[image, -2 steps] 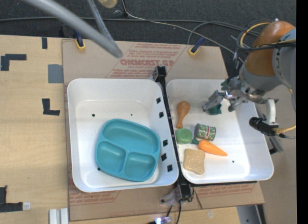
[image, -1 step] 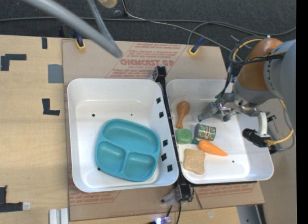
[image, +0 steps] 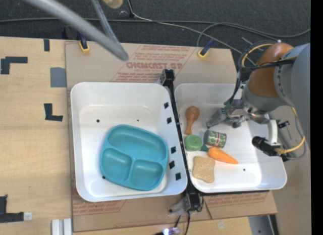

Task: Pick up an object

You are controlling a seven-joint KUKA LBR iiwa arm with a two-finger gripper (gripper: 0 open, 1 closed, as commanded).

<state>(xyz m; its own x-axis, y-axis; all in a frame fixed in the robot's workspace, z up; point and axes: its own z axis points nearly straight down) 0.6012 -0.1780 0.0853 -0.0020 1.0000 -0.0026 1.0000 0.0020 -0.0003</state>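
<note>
While its claw (image: pixel 222 120) hangs spread and unladen above the small can (image: pixel 215 139), the arm has yet to lift anything.

A teal tray (image: pixel 134 157) lies in the left bin (image: pixel 81 102), on cardboard (image: pixel 151 59) over the wooden bench (image: pixel 30 138).
</note>
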